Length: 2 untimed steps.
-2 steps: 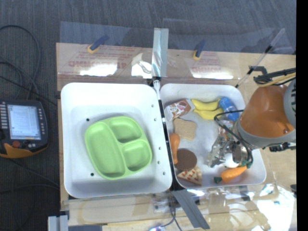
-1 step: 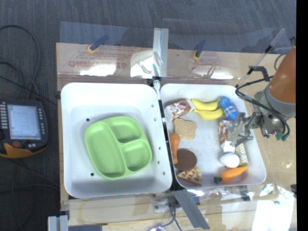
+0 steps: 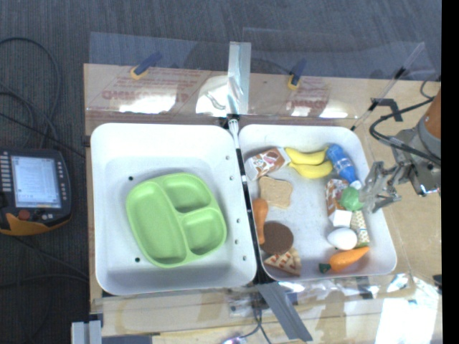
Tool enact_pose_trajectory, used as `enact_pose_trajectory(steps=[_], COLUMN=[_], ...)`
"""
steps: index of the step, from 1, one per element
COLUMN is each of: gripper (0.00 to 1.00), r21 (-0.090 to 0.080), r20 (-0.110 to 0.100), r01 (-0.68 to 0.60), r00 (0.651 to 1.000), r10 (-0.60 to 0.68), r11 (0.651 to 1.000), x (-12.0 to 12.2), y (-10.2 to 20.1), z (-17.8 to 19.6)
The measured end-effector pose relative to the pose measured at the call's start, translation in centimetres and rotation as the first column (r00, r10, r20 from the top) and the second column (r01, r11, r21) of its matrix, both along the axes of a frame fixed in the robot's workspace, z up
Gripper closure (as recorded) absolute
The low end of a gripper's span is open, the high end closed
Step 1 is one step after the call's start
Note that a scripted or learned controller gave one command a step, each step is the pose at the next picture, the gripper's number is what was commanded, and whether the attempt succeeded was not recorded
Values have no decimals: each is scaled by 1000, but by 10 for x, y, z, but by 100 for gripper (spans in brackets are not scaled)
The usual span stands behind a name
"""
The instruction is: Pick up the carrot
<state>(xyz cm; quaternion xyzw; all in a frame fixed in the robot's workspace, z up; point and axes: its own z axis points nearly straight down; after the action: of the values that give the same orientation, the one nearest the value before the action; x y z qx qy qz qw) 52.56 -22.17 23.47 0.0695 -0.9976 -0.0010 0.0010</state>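
The carrot [image 3: 346, 258] lies nearest the camera, in the front right corner of the right bin [image 3: 383, 264], tilted with its thick orange end up toward the right wall and its green tip pointing left. An egg [image 3: 342, 238] sits just behind it, touching or nearly so. To the left along the front wall lies a pizza slice [image 3: 282, 262], with a brown cookie [image 3: 277, 234] behind it and an orange piece [image 3: 259, 211] against the dividing wall. Mid-bin sits a slice of bread [image 3: 277, 192]. Farther back are a banana [image 3: 310, 162], a blue bottle [image 3: 342, 163] and a snack packet [image 3: 265, 162]. The jaws [image 3: 379, 186] hang at the right bin's right wall, well behind the carrot; whether they are open or closed I cannot tell, and nothing shows between them. The left bin [image 3: 115, 145] holds a green divided plate [image 3: 176, 218]. Both bins rest on the bench [image 3: 423, 221].
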Motion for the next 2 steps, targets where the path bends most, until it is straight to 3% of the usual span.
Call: enact_pose_trajectory(steps=[1,2], gripper=[100,100], r21=[3,2], r20=[1,4], r01=[-269,-577], r00=[963,817], r10=[269,577], r11=[963,817], x=[30,10], y=[8,-1], z=[-5,34])
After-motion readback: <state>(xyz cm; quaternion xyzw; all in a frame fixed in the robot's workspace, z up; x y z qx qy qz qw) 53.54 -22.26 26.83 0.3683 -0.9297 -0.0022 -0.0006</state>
